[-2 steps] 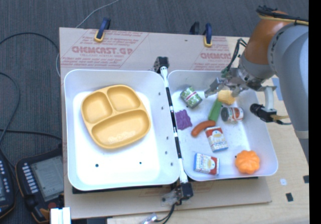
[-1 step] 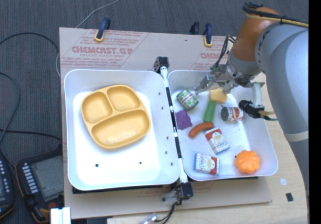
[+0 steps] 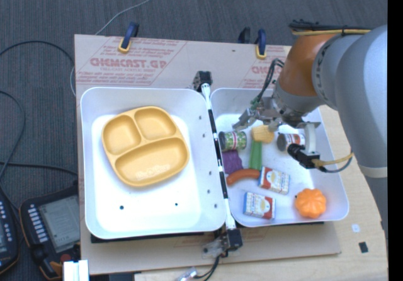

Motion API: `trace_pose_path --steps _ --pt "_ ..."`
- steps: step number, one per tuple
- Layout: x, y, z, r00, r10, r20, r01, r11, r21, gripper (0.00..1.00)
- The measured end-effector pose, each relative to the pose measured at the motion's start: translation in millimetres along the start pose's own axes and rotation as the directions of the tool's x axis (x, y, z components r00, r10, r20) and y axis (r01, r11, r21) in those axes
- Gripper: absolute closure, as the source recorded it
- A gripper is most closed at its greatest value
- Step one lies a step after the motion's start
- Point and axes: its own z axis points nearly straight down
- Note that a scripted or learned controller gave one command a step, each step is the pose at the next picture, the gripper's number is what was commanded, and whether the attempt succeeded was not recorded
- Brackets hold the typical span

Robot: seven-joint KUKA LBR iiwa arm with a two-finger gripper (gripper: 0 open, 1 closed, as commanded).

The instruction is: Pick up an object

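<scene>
Reaching in from the right, grey arm with orange band bent over the right bin. Claw low over that bin's upper part, fingers spread, one tip by the green can, the other just above the yellow corn piece; nothing pinched between them. Directly below the claw, touching the corn: a green stick-shaped piece. Lower left of the claw: purple item and orange-red sausage-like piece. Right of the claw: small red-and-white can, partly behind the wrist hardware. Further below: two small cartons, and to the lower right an orange pumpkin-like toy. Well to the left of the claw, across the divider, left bin bearing a yellow three-section plate.
</scene>
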Motion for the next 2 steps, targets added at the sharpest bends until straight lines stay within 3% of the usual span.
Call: trace_pose_path --steps 1,2 --pt "-4 3 -14 1.000 0.002 0.008 -0.002 1.000 -0.011 1.00" --pt "42 -39 -91 1.000 0.000 -0.010 0.001 1.000 0.023 1.00"
